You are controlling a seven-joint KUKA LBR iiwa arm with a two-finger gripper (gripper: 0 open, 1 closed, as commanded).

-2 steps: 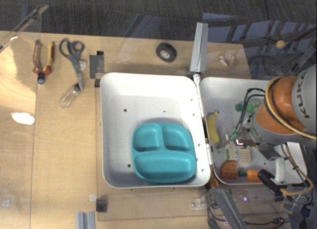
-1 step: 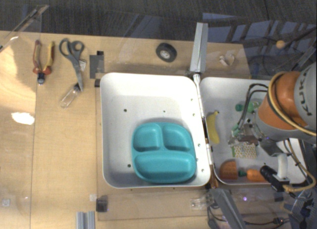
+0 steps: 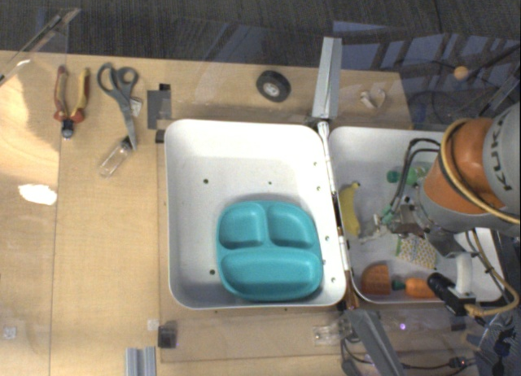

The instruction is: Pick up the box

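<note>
So the box [image 3: 417, 251] looks like that small patterned, speckled thing in the right bin [image 3: 366, 150], lying flat just below the arm's wrist, though honestly it's half hidden and hard to be sure of. At about 9 o'clock from it there's a yellow banana-ish piece [image 3: 350, 210] near the bin's left wall, and at 7 o'clock an orange-brown lump [image 3: 376, 278] with a carrot-looking item [image 3: 419, 287] beside it. Some green bits [image 3: 394, 176] sit up at 11 o'clock.

The gripper [image 3: 400, 221] hangs right over the box's upper-left edge, with the orange-banded arm [image 3: 468, 175] bulking in from 3 o'clock. Can't tell how the tool is set; the wrist and cables cover it.

Over at 9 o'clock, well apart, the left bin [image 3: 195, 203] holds a teal divided tray [image 3: 269, 250].

Best guess: this is the reach-down stage, nothing lifted yet. Next move probably needs the tool centred on the box, clear of the neighbouring clutter, before closing.
</note>
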